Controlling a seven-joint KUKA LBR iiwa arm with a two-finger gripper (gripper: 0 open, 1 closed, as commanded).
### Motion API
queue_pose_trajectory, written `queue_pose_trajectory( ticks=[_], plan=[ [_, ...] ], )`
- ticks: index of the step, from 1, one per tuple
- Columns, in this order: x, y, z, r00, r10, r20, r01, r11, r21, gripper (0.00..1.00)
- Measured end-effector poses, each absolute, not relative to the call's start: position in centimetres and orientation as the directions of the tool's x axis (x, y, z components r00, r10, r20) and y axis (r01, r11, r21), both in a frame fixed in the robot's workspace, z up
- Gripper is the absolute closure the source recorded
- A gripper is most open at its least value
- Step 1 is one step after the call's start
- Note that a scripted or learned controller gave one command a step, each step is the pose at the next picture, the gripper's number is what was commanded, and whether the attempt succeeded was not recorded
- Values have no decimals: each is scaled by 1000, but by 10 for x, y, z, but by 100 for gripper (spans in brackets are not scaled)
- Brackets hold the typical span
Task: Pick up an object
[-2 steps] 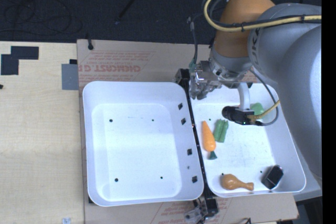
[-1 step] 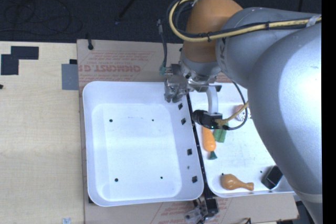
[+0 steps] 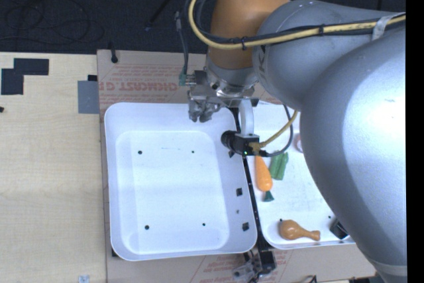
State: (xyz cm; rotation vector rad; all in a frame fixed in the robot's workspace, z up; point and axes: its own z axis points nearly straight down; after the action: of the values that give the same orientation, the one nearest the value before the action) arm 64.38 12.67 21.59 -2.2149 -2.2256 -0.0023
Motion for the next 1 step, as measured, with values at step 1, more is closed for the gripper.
queue_pose_trajectory(
  ticks=[1],
  plan=[
    [643, 178, 205, -5, 1000, 1, 1000, 5, -3, 100]
  ],
)
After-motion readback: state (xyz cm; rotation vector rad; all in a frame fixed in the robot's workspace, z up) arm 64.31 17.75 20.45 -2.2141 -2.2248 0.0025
